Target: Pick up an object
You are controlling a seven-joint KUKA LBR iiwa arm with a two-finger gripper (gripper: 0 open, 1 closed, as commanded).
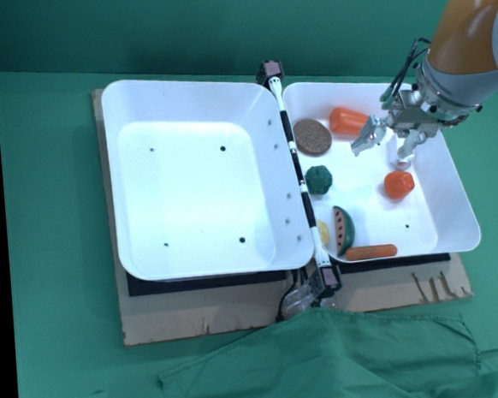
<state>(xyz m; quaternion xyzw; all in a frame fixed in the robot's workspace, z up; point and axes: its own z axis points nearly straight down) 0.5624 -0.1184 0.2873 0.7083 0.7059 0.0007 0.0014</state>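
My fingers [388, 144] hang spread apart over the right bin [456, 212], with nothing between them. One fingertip points toward nine o'clock, the other toward six. My grey wrist and its orange band reach in from the two o'clock corner.

The small red tomato [398, 184] lies at six o'clock from my fingers, just beside the lower fingertip; I cannot tell whether they touch. The orange pepper [347, 120] sits at ten o'clock, near the other fingertip. The round brown cookie [312, 136] is at nine o'clock, farther off against the bin's wall. The dark green broccoli [319, 179] lies at eight o'clock. The watermelon slice [343, 228] and a small yellow piece [323, 231] beside it are at seven o'clock, well apart from me, and the carrot [371, 251] rests along the bin's near edge.

The left bin [118, 174] stands beside it, on the green counter [52, 209], over a sheet of brown cardboard [199, 322]. A green cloth [331, 363] lies crumpled at the front. No readable writing or label shows anywhere.
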